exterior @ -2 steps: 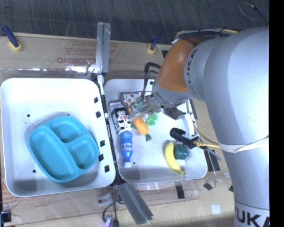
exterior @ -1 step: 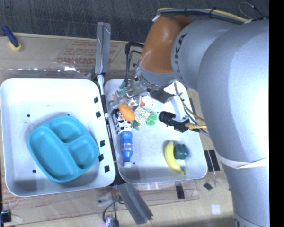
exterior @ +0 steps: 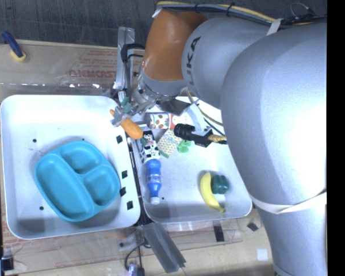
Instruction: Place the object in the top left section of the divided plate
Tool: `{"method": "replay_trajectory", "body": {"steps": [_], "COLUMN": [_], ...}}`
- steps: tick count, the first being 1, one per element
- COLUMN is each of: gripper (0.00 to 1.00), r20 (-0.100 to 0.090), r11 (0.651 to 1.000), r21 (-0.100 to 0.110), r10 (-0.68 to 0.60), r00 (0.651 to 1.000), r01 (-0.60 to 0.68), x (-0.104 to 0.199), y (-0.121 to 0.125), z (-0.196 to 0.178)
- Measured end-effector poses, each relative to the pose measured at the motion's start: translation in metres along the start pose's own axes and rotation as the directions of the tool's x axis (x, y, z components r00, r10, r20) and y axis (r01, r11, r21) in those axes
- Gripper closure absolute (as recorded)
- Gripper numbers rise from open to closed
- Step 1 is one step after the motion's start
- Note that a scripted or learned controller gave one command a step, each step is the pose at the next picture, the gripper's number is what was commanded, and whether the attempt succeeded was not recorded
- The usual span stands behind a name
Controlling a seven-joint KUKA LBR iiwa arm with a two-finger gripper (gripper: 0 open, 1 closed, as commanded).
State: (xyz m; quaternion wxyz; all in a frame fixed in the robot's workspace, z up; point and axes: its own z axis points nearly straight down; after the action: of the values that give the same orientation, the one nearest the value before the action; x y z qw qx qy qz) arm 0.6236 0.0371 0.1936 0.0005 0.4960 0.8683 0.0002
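The gripper hangs up and to the right of the plate, over the seam where the two bins meet. Its fingers are drawn in close on an orange carrot. The carrot lies slantwise between them, its thin end poking out toward the plate and its thick end pointing away, down to the right. The carrot is clear of the plate, above the left bin's right wall.

The plate is blue with three sections and sits tilted in the left bin's lower half, apart from the gripper.

Everything else lies right of the plate in the right bin. A blue bottle is nearest, just across the bin walls, cap end down in the view. Above the bottle, right of the carrot, are a small black-and-white block, a yellow-green checked block and a white card with red marks, all bunched together. A small green piece lies just beyond them. Farther right, a banana touches a dark green lump.

The grey arm fills the space right of all this, with its orange band above the gripper. Far up and left of the plate, a blue-and-yellow clamp rests on the bench.
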Motion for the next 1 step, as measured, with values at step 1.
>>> {"method": "replay_trajectory", "body": {"steps": [1], "gripper": [1.00], "r20": [-0.002], "r11": [1.000], "r21": [0.005], "r10": [0.015], "r00": [1.000], "r01": [-0.015], "x": [0.0840], "y": [0.0269], "z": [0.0527]}}
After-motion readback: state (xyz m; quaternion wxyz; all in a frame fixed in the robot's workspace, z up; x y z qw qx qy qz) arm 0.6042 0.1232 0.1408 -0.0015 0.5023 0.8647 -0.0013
